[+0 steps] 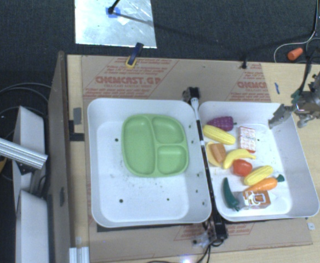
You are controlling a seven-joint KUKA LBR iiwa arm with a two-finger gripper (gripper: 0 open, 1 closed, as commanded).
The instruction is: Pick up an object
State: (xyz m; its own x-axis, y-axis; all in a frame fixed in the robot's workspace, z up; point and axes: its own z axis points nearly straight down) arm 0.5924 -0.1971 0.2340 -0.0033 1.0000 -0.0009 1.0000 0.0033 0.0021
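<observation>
Gripper [283, 115] is hanging over the far right edge of the right bin [301, 171]. Jaws look spread and hold nothing. Toy food's piled near the divider, and the green plate [154, 146] is in the left bin [108, 201].

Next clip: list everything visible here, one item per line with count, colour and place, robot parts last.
bins: 2, white, side by side on the bench
divided plate: 1, green, left bin
grapes: 1, purple, right bin, far end
corn cobs: 2, yellow, right bin
banana: 1, yellow, right bin centre
tomato: 1, red, beside the banana
carrot: 1, orange, right bin, near end
small box: 1, white and red, right bin
gripper: 1, grey, over the right bin's far right edge
</observation>
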